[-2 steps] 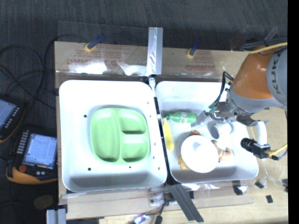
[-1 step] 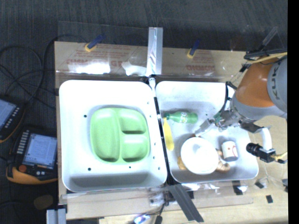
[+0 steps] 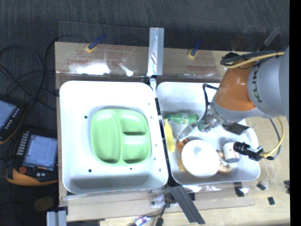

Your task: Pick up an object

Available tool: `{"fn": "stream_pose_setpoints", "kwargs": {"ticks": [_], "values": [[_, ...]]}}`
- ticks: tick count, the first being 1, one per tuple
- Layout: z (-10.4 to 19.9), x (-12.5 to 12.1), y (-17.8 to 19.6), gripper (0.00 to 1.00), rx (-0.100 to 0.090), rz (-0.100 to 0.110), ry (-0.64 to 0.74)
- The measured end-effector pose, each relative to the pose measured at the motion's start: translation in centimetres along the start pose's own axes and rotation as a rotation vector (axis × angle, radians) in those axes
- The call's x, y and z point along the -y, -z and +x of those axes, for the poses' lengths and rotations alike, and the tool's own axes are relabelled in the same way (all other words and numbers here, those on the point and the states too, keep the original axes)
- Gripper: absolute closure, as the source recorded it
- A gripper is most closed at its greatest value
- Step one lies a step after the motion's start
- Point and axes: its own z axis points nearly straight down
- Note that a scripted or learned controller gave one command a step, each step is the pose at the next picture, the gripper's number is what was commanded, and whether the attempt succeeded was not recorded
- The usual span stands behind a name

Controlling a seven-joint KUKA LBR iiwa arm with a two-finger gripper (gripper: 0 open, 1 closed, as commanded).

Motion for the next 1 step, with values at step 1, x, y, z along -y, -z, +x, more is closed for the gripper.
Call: {"fn": "stream_pose_setpoints", "kwargs": {"ticks": [1], "values": [[0.3,-0.32,1.06,1.0,-0.008,-0.004,0.001]]}}
